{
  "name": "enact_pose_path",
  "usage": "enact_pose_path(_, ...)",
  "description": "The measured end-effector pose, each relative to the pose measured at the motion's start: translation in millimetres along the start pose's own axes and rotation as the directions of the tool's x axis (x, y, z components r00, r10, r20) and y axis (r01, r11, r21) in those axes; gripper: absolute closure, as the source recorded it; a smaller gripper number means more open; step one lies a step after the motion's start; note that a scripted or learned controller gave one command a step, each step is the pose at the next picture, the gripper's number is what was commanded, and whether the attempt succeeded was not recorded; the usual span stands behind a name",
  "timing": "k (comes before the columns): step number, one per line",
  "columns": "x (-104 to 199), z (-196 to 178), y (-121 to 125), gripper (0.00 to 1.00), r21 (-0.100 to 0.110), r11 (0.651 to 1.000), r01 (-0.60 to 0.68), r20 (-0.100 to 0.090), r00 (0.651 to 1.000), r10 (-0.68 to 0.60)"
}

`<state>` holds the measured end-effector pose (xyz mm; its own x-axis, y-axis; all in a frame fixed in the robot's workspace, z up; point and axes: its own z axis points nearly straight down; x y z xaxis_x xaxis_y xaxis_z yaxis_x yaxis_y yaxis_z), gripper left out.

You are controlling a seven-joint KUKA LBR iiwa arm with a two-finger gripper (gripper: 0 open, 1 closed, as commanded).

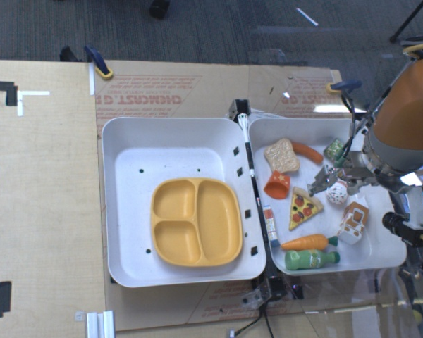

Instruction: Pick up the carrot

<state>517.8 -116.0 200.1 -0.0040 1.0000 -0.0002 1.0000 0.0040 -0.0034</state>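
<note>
Your main risk is crowding around the target. The carrot (304,242) lies in the right bin (381,259), nearer the camera than the gripper (329,181) and a little to its left in this view, and it lies touching or almost touching the green bottle (311,259) that runs parallel beneath it. If the descent lands slightly toward the camera side, you may pinch the bottle instead, or shove both against the bin's front wall. The pizza slice (304,208) lies between the gripper and the carrot, so a low approach could drag it along. The carrot is also long and tapered (a grasp along its length instead of across it would likely slip off).

As for the gripper itself, it hovers over the middle of the right bin, just beside a small white dotted ball (337,193). You can see metal fingers (319,184) pointing left, but how wide they stand cannot be told from this angle. Nothing visibly sits between them.
</note>
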Motion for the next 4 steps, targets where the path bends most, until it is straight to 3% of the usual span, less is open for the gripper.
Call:
enact_pose_path(1,22,78,-35,0.00,-0.001,0.983,0.186,0.000,0.983,-0.186)
enact_pose_path(2,-17,109,-39,0.00,-0.002,0.961,0.276,0.000,0.961,-0.276)
enact_pose_path(3,17,109,-39,0.00,-0.001,0.984,0.180,-0.001,0.984,-0.180)
enact_pose_path(4,15,100,-37,1.00,-0.004,0.985,0.174,0.000,0.985,-0.174)
